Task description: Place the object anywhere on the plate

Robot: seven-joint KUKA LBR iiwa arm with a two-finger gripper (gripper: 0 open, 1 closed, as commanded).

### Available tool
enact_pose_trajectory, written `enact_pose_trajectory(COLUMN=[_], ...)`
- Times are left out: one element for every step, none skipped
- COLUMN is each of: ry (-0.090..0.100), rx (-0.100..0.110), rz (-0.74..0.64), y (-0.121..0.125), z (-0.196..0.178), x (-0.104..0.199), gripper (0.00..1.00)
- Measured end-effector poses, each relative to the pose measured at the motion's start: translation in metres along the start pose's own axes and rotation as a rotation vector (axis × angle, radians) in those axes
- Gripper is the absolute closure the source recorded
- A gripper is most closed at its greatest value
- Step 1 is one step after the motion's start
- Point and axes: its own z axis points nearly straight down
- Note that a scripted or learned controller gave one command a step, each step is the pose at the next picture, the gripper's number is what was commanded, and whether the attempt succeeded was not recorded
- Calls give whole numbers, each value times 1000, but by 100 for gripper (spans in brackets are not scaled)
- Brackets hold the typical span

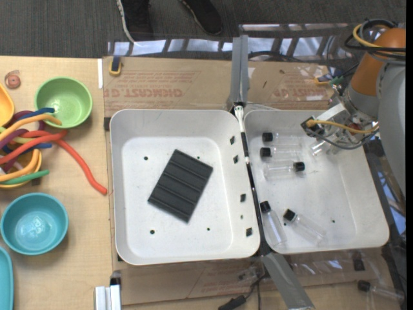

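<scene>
A black ribbed rectangular plate (pixel 181 185) lies tilted in the middle of the left bin (pixel 129 237). Several clear vials with black caps lie in the right bin (pixel 361 231): one (pixel 275 137) near its top left, one (pixel 284 168) just below, and another (pixel 302 223) near the front. My gripper (pixel 321 137) hangs low over the top right part of the right bin, wrapped in cables, just right of the upper vials. Another clear vial (pixel 316 148) seems to lie right under it. The gripper is far from the plate.
A cardboard sheet (pixel 168 82) lies behind the bins. On the table to the left stand a green bowl (pixel 63 102), a teal bowl (pixel 33 223) and a bundle of coloured cords (pixel 39 141). A person's shoes (pixel 169 5) stand beyond the bench.
</scene>
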Motion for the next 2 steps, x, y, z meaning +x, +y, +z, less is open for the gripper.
enact_pose_trajectory(ry=[3,6], rx=[-1,-1], rz=[74,150], y=[-1,-1], z=[0,-1], x=[0,3], gripper=[100,100])
